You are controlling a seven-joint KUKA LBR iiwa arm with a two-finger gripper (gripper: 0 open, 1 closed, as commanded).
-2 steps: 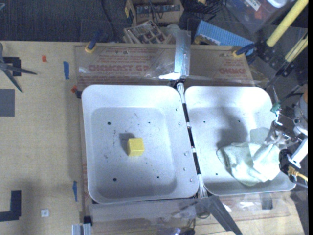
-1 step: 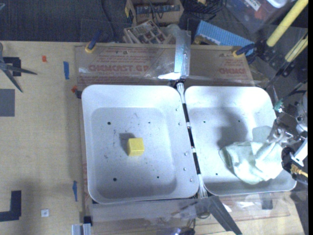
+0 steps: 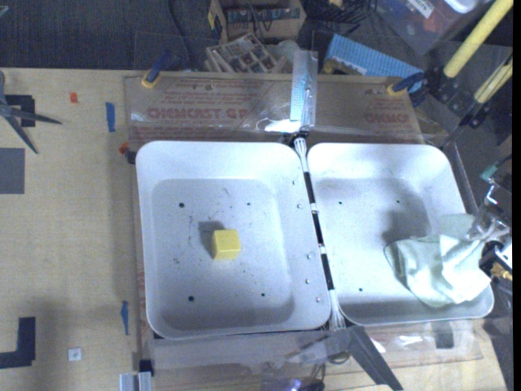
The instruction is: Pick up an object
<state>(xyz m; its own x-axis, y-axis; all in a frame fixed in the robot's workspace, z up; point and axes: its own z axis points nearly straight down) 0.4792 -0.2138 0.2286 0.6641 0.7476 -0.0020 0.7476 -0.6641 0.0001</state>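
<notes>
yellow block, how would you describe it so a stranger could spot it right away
Of the two white bins side by side, take the left bin. Near the middle of its floor sits a small yellow block. It is solid and bright, unlike the pale crumpled cloth in the right bin.

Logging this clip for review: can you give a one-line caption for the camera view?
Yellow block lies in the left bin; a pale crumpled cloth sits in the right bin, gripper at its right edge.

The robot's metal two-finger gripper (image 3: 487, 236) shows at the right bin's far right edge; its finger state is unclear.
</notes>
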